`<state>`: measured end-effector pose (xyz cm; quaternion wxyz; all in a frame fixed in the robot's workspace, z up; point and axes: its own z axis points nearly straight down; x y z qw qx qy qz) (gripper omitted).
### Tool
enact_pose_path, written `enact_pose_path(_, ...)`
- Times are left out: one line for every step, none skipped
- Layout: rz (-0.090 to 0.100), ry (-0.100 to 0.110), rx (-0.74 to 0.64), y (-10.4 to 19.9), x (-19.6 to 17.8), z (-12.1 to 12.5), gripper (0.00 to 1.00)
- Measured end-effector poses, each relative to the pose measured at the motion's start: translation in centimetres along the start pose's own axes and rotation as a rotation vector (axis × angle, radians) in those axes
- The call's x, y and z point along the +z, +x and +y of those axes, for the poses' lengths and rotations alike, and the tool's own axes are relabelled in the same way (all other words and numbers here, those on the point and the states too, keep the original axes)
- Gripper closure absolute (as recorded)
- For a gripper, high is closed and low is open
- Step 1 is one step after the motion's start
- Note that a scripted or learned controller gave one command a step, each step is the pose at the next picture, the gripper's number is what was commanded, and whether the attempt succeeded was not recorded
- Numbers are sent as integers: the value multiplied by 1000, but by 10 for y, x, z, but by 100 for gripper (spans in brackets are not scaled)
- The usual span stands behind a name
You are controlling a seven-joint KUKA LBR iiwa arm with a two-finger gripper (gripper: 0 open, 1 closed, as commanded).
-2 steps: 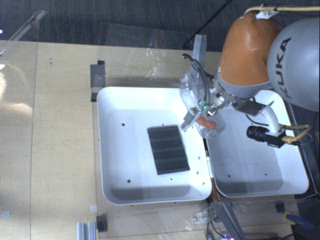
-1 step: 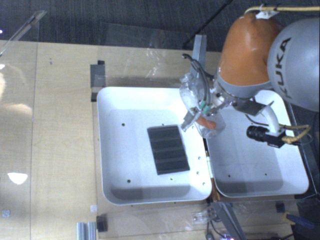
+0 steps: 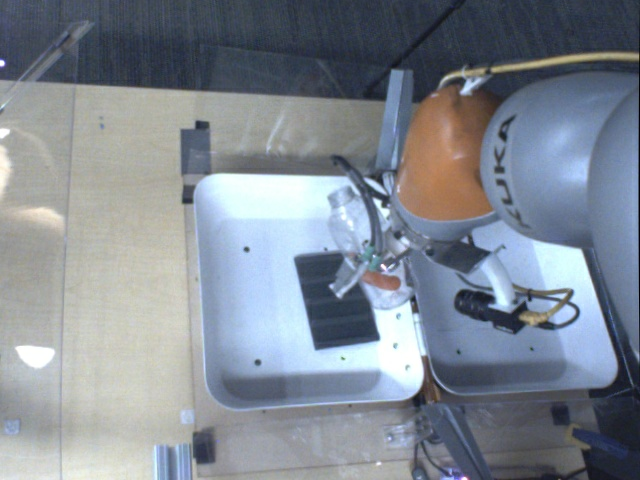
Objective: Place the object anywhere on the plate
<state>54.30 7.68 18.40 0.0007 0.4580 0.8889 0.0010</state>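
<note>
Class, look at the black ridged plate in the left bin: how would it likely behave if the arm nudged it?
The black plate lies flat and low, so it would probably slide rather than tip or roll. Its straight edges suggest it is stiff. The bin floor looks smooth, so it may skid easily.

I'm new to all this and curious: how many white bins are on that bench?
2. The left bin holds a dark ridged plate; the right bin sits beside it, partly covered by the arm. Nothing suggests a hidden third.
</note>
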Motion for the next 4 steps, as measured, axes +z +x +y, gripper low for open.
enact_pose_path(-3, -7, 1, -1, -11, 2, 100)
enact_pose_path(-3, -7, 0, -1, -11, 2, 0)
enact_pose_path(1, 1, -169, 36, 34, 20, 0)
enact_pose_path(0, -1, -273, 28, 50, 25, 0)
